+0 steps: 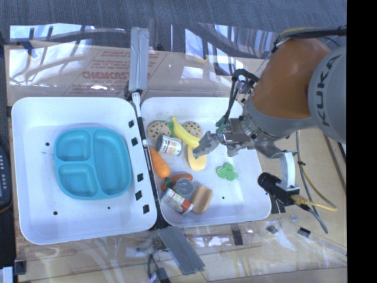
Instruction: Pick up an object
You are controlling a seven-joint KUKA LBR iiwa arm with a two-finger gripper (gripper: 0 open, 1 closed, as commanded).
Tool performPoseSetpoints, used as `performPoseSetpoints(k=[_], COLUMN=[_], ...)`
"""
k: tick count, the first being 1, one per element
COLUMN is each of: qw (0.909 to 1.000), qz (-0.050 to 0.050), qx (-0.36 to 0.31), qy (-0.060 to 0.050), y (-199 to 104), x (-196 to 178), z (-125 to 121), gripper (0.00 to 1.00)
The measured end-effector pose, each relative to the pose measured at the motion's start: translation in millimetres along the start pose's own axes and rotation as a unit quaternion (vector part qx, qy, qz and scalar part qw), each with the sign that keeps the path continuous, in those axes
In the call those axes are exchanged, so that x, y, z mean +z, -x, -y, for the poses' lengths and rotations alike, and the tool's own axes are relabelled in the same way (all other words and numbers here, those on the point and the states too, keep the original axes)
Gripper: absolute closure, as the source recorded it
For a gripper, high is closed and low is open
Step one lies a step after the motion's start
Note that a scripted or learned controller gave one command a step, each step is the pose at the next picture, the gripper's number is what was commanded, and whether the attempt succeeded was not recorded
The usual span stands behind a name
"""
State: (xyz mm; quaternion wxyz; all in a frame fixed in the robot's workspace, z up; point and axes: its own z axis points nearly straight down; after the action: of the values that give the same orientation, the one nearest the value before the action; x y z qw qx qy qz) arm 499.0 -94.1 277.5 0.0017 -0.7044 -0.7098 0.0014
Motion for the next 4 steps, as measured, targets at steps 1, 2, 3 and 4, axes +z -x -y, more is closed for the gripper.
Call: performPoseSetpoints(k=[1, 2, 3, 4], qw=[0.9996, 0.9996, 0.9997, 1.0], qz=[0.0, 0.001, 0.006, -0.001], qx=[-0.028, 0.021, 0.001, 0.007], qy=[-0.001, 0.017, 0.022, -0.001], y=[31, 43, 73, 39], x=[42, 159, 163, 186], z=[-65, -103, -104, -83], gripper=[0.0, 0.0, 0.0, 0.0])
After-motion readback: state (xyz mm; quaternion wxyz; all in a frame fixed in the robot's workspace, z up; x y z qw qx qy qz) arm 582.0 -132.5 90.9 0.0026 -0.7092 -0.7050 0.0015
